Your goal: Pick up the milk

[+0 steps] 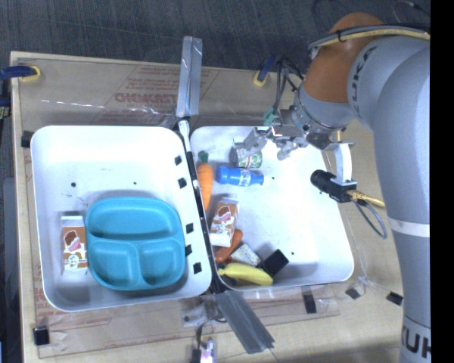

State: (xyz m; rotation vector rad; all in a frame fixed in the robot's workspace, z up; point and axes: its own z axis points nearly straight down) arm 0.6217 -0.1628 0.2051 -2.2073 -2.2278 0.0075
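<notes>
I am looking down on the bench with the arm [397, 165] reaching in from the right. Starting nearest me, well below and to the left of the gripper [266, 144], a banana [246, 274] is lying along the front wall of the right bin [318, 233], with a small black block [274, 262] just beside it. A little further in, one milk carton [223, 222] is lying tilted against the divider, well below and left of the gripper, with an orange piece showing under its lower end. Far to the left and below, in the left bin [106, 153], a second milk carton [74, 243] is lying beside a blue divided plate [132, 243], touching its left edge.

Moving further back, a blue bottle [239, 176] is lying on its side just below the gripper, and a carrot [204, 184] is lying along the divider just left of the bottle. Furthest back, the gripper is hanging over the rear of the right bin, its fingers [251, 141] spread apart around a small can-like item [249, 158], which is too small for me to identify. I cannot tell whether the fingers are touching it.
</notes>
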